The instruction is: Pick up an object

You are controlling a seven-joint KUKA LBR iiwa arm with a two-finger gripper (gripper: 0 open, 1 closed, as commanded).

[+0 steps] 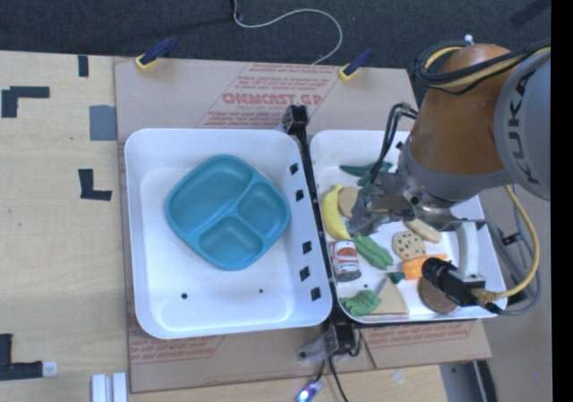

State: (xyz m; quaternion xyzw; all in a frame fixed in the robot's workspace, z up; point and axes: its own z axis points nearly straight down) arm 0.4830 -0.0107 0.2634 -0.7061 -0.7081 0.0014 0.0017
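You could read "KUKA" on the arm [528, 136] and "CHEMCAST GP" on the cardboard [269, 98]; the gripper [365, 217] grip was impossible to judge.

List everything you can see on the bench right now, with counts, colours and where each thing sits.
Shallow white plastic bins: two, side by side on brown cardboard.
Divided blue plastic plate: one, in the left bin.
Yellow toy banana: one, right bin, by the divider.
Small red-labelled can: one, right bin, below the banana.
Green toy vegetable pieces: several, right bin.
Speckled tan cookie: one, right bin.
Orange toy piece: one, right bin.
Blue-and-yellow clamps: two, at the cardboard's top edge.
Grey-and-orange arm's gripper: one, over the right bin.
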